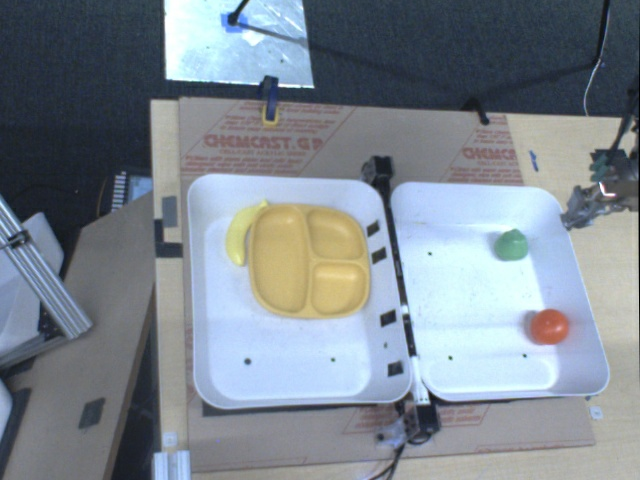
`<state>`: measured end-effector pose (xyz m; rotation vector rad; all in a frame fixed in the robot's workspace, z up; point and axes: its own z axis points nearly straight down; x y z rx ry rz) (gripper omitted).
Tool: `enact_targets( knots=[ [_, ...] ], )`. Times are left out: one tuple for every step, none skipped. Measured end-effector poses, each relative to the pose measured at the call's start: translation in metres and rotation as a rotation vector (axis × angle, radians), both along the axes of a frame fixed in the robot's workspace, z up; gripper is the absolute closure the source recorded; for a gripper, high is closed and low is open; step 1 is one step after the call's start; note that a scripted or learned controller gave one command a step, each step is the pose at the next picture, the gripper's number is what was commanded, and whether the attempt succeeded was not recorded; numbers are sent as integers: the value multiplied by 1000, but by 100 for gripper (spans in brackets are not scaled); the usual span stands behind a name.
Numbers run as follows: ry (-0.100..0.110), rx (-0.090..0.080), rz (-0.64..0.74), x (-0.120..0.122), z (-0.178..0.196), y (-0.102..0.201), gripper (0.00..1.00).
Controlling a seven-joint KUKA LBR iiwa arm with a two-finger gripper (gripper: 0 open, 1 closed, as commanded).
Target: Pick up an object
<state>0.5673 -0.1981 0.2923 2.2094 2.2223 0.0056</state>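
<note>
Nearest the camera, at the bottom edge of the view, a small black clamp with trailing wires (415, 426) sits at the junction of the two bins. Both bins rest on a brown sheet printed with red lettering (262, 140).

Left bin (290, 373): contains a yellow divided plate (305, 260) with three compartments, positioned toward the far half of the bin. A yellow banana (238, 232) lies just beside the plate's left edge, touching or nearly touching it; which cannot be told.

Right bin (470, 368): contains two candidate objects. A green round object (512, 245) lies in the far right area. An orange-red round object (548, 326) lies nearer the camera, close to the right wall. The two are apart from each other.

Gripper (583, 208): located at the right edge of the view, above the far right corner of the right bin, clear of both round objects. Nothing is seen between its parts. Its opening state cannot be determined at this resolution.

A silver square panel (238, 26) lies on the dark floor beyond the bench.
</note>
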Motion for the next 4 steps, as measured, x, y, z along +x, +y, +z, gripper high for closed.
enact_targets(
  knots=[
    [8,4,3,-5,-17,59,100],
    [7,5,4,-14,-16,115,100],
    [7,5,5,-13,-26,174,100],
    [8,5,4,-28,-46,222,100]
  ],
)
